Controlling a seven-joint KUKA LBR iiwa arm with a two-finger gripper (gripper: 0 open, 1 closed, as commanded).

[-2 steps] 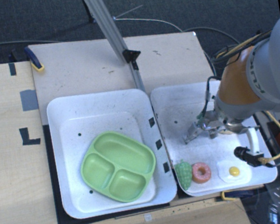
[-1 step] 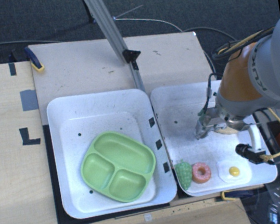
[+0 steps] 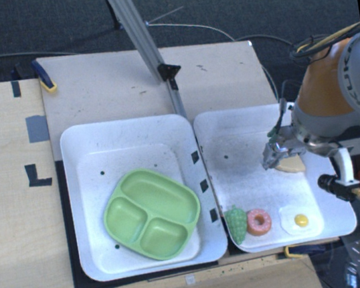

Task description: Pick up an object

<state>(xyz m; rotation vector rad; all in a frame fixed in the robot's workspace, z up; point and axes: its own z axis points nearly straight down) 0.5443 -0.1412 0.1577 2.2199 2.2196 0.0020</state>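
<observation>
Camera view showed the desk [image 3: 123, 81] carrying two white bins, the right bin [image 3: 233, 138] as landmark. Left of it a green divided plate [image 3: 152, 213] lay in the other bin. Inside the right bin, the pincer [image 3: 275, 157] hung beside a tan piece [image 3: 292, 165], grip state unclear; a green toy [image 3: 237, 224], pink donut [image 3: 259, 222] and fried egg [image 3: 299, 220] lined its near edge.

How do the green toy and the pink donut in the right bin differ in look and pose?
The green toy is a bumpy, elongated lump; the pink donut is a round ring with a hole. The green toy sits against the bin's left wall, while the pink donut lies just right of it, toward the fried egg. Both are small play foods near the right bin's front edge, away from the gripper.
</observation>
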